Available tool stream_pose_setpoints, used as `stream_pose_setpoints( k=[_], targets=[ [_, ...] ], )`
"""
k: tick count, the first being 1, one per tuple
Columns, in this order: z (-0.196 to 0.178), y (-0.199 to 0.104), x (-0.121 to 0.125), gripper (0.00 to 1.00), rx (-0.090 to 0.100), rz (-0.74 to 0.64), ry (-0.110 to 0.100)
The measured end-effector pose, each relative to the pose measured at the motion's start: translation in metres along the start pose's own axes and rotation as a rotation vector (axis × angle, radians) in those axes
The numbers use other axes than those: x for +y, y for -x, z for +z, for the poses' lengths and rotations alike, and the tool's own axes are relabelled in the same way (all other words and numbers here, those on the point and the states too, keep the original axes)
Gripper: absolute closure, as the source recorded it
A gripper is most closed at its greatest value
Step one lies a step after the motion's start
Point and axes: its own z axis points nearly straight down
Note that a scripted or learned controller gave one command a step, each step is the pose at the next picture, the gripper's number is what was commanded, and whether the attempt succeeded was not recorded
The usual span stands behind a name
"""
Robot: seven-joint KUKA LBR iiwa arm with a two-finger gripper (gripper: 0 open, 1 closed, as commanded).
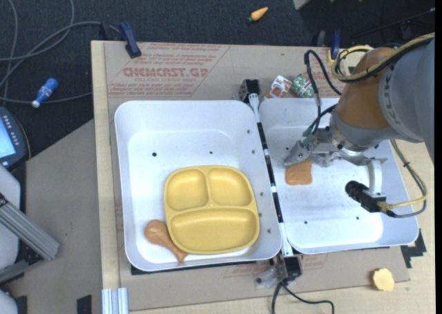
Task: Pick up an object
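Hand (302, 157) sits low in the right bin (331, 233), near its left wall — finger spacing can't be read. Tan block (299, 174) lies directly under the fingertips; a grip can't be confirmed. Bin floor in front is open. Left bin (138, 133) holds a yellow divided plate (210, 209) touching a drumstick toy (162, 234) by the front-left rim.

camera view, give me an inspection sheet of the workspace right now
surface: bench bearing left bin and right bin.
job's things: orange-brown block in right bin, at the end effector.
clutter: yellow divided plate and drumstick toy in left bin; packets behind right bin.
grippers: grip cannot be judged.
cables: black cable along arm; floor cables.
surroundings: blue bottle, orange bit on floor.
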Motion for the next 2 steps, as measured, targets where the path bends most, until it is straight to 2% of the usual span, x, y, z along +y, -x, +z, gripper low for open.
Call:
stream_pose_setpoints(
  k=[1,2],
  targets=[
    [0.000,-0.011,-0.016,0.00,0.001,0.002,-0.005],
    [-0.011,-0.011,-0.015,1.00,0.001,0.002,-0.001]
  ],
)
